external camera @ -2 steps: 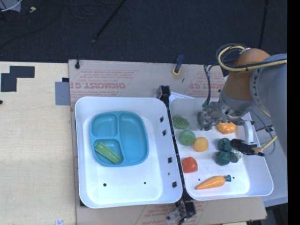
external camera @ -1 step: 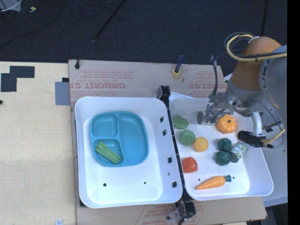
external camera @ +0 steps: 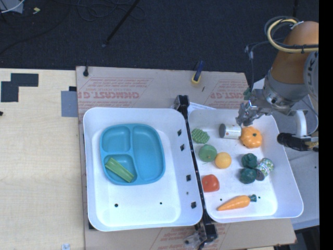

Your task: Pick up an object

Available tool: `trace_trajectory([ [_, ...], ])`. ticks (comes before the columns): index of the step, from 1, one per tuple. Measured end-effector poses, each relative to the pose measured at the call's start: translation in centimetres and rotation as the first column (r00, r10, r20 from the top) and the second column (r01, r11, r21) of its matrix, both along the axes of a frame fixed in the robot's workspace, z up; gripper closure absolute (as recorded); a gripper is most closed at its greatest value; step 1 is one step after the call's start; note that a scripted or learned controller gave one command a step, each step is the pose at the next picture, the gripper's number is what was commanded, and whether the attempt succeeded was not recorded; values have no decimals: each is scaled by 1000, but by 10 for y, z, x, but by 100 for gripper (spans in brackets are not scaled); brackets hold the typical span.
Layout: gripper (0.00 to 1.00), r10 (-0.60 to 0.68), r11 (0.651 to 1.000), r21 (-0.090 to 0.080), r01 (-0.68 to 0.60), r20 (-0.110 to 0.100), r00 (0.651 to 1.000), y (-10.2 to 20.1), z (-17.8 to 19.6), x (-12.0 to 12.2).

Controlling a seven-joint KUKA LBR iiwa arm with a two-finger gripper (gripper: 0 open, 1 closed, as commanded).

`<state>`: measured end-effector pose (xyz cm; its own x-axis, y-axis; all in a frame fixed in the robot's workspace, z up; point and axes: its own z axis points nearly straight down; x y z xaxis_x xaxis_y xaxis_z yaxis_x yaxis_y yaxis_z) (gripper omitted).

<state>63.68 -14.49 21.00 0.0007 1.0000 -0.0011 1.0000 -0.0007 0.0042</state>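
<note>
The pincer (external camera: 246, 114) hangs low over the far part of the right bin (external camera: 291, 202). Whether its fingers are apart or together cannot be told from this slanted view, and nothing can be seen caught between them.

Closest to the pincer is a small white-and-grey cylinder (external camera: 229, 132), lying on its side just below and slightly to the left of the tips. Beside that, just below the pincer and a touch to its right, sits a small orange pumpkin (external camera: 251, 138), touching or nearly touching the cylinder's end. Farther off in the same bin lie a yellow ball (external camera: 222, 160), a green round piece (external camera: 207, 153), a red piece (external camera: 210, 183) and a carrot (external camera: 235, 203) — all well apart from the tips.

The step in hand looks like the final approach, so the choice of target matters. The cylinder and pumpkin crowd each other; a descent between them would likely nudge both and close on neither. Better to centre over one — the cylinder seems the simpler grasp if the fingers straddle its narrow width rather than its length, since a round toy may roll out. Descend straight, close only when the fingers flank the thing, then lift slowly and check it comes along.
</note>
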Motion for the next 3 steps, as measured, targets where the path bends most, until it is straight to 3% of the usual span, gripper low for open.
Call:
trace_trajectory([
  [1,100,1,1000,1,-1,-4,1000,-2,19,0],
  [3,100,3,1000,3,-3,-11,1000,76,23,-64],
])
